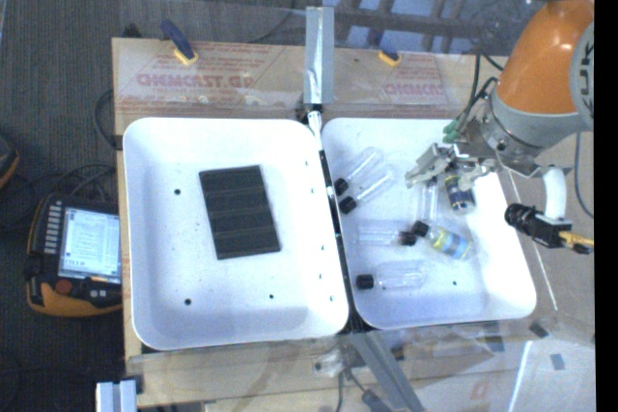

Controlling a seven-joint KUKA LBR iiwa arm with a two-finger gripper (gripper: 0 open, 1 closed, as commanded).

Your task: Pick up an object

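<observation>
Two shallow white bins are set side by side on the bench. Left bin [154, 236]: one dark ribbed slab [239, 211], lying flat near the middle. Right bin [502, 289]: several clear plastic vials with black caps, lying on their sides, among them a pair [362, 177] near the divider, one [391, 280] near the front, one with a yellow-blue label [446, 242]. The gripper [454, 171] is held over the right bin's far right part, above a small blue-labelled vial [460, 196]; whether it is open or closed cannot be told. Vials are judged light, rigid, smooth and prone to roll; a hold across the body at mid-length is advised.
</observation>
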